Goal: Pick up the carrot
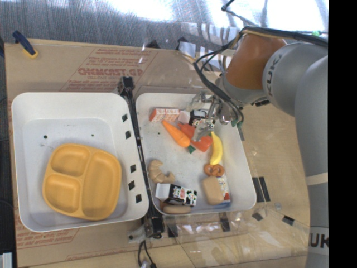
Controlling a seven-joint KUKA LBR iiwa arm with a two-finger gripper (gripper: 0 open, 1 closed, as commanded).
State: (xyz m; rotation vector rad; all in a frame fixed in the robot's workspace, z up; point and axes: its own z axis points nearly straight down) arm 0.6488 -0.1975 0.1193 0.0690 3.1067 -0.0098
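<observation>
Right bin (241, 149), carrot (176, 134) lying diagonal, tip upper-left

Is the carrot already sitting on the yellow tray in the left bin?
No. The carrot lies in the right bin, beside the banana; the yellow tray sits in the left bin.

Orange carrot (176, 134), lying flat, angled diagonally, upper middle of right bin (146, 149)
</observation>
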